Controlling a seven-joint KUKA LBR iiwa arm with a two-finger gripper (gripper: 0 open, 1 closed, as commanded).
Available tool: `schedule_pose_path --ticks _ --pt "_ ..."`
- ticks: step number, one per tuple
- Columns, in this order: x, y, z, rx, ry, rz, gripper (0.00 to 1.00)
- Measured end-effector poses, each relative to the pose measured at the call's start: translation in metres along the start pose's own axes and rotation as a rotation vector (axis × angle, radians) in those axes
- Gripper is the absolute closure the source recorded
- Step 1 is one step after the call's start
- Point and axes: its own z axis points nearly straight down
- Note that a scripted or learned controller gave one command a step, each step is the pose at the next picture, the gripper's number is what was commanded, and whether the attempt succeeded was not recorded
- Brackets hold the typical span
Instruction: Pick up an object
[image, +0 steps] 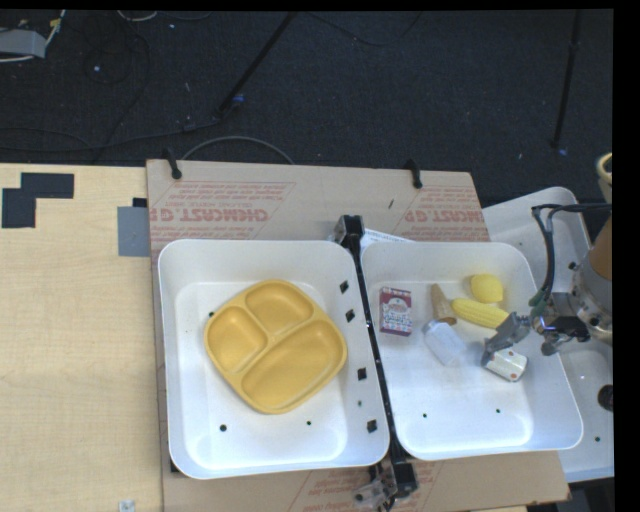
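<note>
I see the gripper (503, 348) low in the right bin (470, 425), just beside the yellow corn (480, 313); I cannot tell its finger state; a small white block (506, 365) lies right below the corn, touching the gripper.

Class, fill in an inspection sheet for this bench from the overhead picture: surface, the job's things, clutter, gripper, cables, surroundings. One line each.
Surface: two white bins side by side, left bin and right bin, on cardboard sheet.
Job's things: in right bin, red box, corn cob, lemon, clear bottle, brown piece, small white block.
Clutter: yellow divided plate in left bin.
Gripper: gripper low over right bin, just above the white block; finger state cannot be told.
Cables: black cable looping by the arm; cables on dark floor.
Surroundings: wooden tabletop to the left.
</note>
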Motion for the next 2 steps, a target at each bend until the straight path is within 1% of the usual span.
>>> schedule_pose_path --ticks 1,2 --pt "0.0 0.003 -0.007 -0.012 -0.002 -0.004 0.0" --pt "-0.005 0.004 0.038 -0.008 -0.001 -0.003 0.0"
